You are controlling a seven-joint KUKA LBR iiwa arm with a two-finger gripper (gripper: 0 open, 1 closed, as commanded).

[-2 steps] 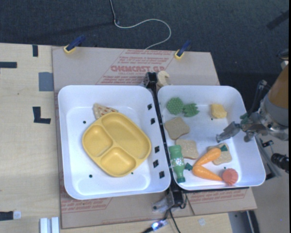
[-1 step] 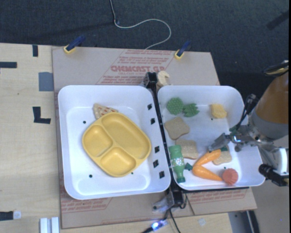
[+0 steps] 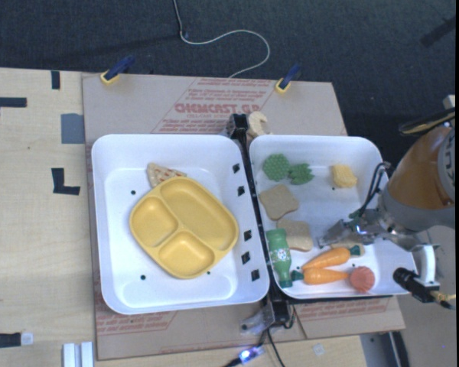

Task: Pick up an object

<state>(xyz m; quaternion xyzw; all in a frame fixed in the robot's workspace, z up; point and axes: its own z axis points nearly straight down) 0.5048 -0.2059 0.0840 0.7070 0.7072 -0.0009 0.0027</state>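
My gripper (image 3: 343,235) hangs low over the right side of the right bin (image 3: 314,144), just above two orange carrots (image 3: 327,267). A red round fruit (image 3: 361,280) lies at the carrots' right end. Left of them are a green bottle (image 3: 278,255) and two bread slices (image 3: 279,201). Green broccoli (image 3: 285,168) and a small yellow piece (image 3: 343,176) lie at the back of this bin. I see nothing held in the gripper.
The left bin (image 3: 107,205) holds a yellow divided plate (image 3: 183,226) and a tan waffle wedge (image 3: 161,174) behind it. The arm's orange band (image 3: 421,178) stands over the right bin's right wall. A thin cable (image 3: 222,37) runs behind the bins.
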